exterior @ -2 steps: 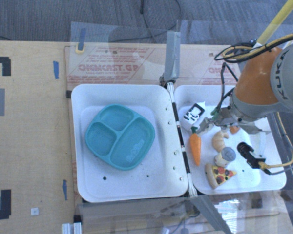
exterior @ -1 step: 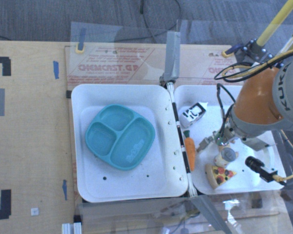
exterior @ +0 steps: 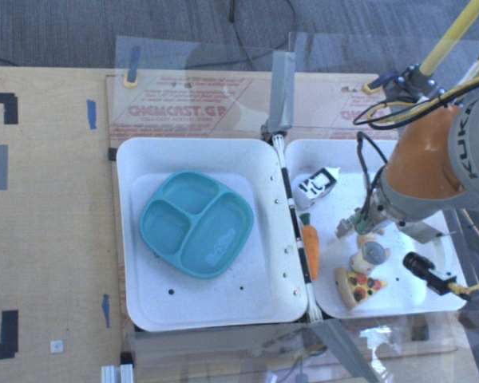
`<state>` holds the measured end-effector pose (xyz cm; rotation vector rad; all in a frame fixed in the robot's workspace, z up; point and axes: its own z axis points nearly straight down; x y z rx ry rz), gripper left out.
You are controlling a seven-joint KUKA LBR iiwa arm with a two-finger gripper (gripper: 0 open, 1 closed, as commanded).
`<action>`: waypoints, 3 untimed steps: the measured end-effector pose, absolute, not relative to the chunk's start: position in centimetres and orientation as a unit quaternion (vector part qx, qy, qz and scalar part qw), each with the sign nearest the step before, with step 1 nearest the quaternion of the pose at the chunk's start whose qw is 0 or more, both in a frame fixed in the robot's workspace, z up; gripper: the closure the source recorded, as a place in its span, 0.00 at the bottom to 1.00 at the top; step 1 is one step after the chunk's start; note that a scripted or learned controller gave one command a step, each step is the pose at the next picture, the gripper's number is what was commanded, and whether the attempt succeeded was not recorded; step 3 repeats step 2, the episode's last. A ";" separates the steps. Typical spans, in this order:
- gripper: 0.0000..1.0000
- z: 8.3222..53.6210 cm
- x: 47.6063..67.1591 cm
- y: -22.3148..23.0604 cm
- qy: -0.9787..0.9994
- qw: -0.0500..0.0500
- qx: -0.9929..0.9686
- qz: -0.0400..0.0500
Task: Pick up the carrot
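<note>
Carrot (exterior: pixel 310 250) against right bin's (exterior: pixel 431 300) left wall, apart from gripper (exterior: pixel 359 223) farther right; finger spread cannot be told.

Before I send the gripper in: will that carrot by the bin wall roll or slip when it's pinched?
The carrot looks like a rigid toy, so it probably won't flex. Its rounded, tapering body could roll sideways or slide out of a pinch, especially near the thin end. It lies along the right bin's left wall, which may block rolling that way but leaves little room for a finger.
</note>
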<state>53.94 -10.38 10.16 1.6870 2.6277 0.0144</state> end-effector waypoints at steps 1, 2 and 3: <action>1.00 9.0 48.9 -11.3 0.767 0.006 0.641 0.005; 1.00 18.4 49.2 -1.4 0.719 0.000 0.695 0.000; 1.00 18.4 49.2 -1.4 0.719 0.000 0.695 0.000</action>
